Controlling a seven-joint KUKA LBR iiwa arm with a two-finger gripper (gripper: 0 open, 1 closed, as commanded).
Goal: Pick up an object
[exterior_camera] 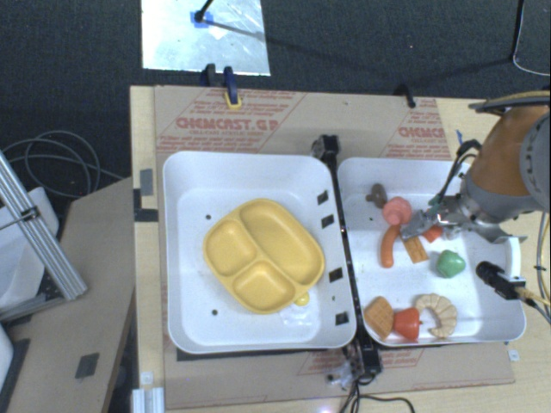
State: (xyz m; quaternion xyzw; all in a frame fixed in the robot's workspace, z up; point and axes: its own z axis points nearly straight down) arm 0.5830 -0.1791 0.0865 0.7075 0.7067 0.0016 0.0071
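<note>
My gripper (425, 224) is low in the right bin (491, 327), reaching in from the right. It hangs just above a small tan waffle piece (416, 249), with an orange sausage (388, 247) to its left. A pink round piece (397, 209) lies just left of the gripper and a small brown piece (376, 196) sits beyond it. A green piece (449, 263) rests to the lower right of the gripper. Something small and red (436, 230) shows right at the gripper, partly hidden.
Along the right bin's front lie a round cracker (378, 315), a red piece (405, 323) and a pale curled shrimp-like piece (437, 312). The left bin (185, 196) holds a yellow divided plate (263, 254). A black-clipped wall (337, 248) separates the bins.
</note>
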